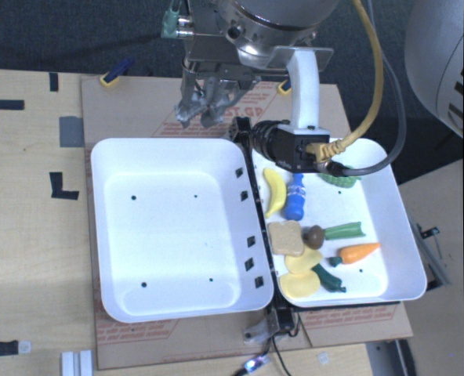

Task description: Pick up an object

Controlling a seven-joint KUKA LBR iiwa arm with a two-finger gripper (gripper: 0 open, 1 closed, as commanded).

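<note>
1. The claw (204, 104) hangs above the far rim of the left bin (106, 159), over the cardboard beyond it; whether it is released or clenched I cannot tell from this angle, and nothing shows in its grip.
2. Nearest the claw, along the divider in the right bin (400, 202), lie a yellow banana (275, 190) and a blue bottle-shaped toy (295, 198), side by side and close to touching.
3. Further toward the near rim sit a tan bread slice (286, 238), a small brown piece (314, 234), a green pod (343, 229), an orange carrot (359, 251), pale yellow pieces (299, 276) and a dark green piece (328, 279), bunched together.
4. These look like toy food: probably light, rigid, smooth and rather slippery, not fragile.
5. The carrot seems the easiest candidate: it lies a little apart, and closing across its thick middle should hold better than its tapered tip.
6. The banana, curved and tight against the wall, would likely roll or jam.
</note>
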